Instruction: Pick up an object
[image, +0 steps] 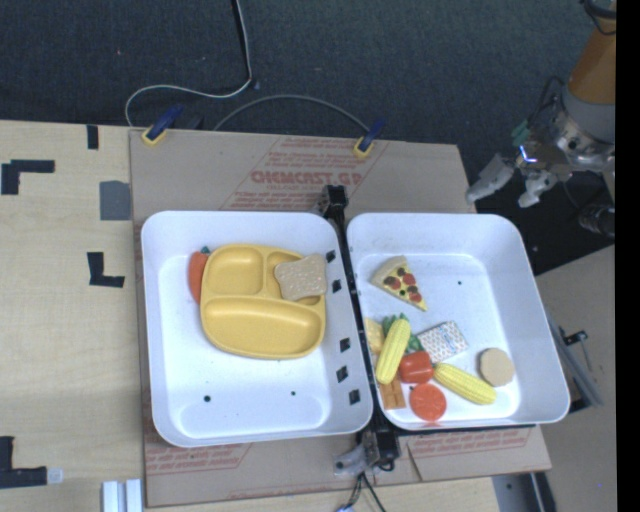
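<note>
**Tool Hung Above the Right Bin's Far Corner, Gripping Nothing**

Up at the far right corner of the worktop, the tool hung outside the right bin, beyond its far right corner. Its two pale fingers were splayed apart with nothing between them, and the grey arm with its orange band rose off behind it.

Every object lay in the bins. In the right bin, a pizza slice sat near the far left corner, apart from the rest. Along the near edge the others crowded together: a corn cob leaning against the left wall, a tomato touching it, a checked wrapper just beyond, a second corn cob, a round biscuit toward the right wall, and an orange-red disc nearest the front rim.

In the left bin, a yellow divided tray took the middle, with a slice of bread resting on its far right compartment. A carrot lay tucked against the tray's left edge.
</note>
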